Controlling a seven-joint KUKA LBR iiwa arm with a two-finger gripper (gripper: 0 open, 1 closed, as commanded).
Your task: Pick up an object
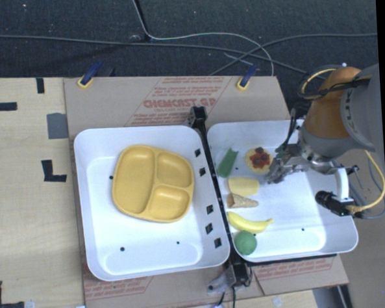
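Note:
The right bin (315,240) holds several toy foods along its left side: a green strip (227,161), a small pizza-like piece with red topping (259,158), a pale yellow lump (244,185), a tan wedge (242,202), a yellow banana (249,223) and a green ball (246,243). My gripper (278,171) hangs low over the right bin, just right of the pizza-like piece and the yellow lump. Nothing shows between its fingers.
The left bin (101,253) carries a yellow three-compartment plate (152,183). A black divider (210,181) runs between the bins. The grey and orange arm (337,118) covers the right bin's upper right corner. Cables trail across the dark floor at the back.

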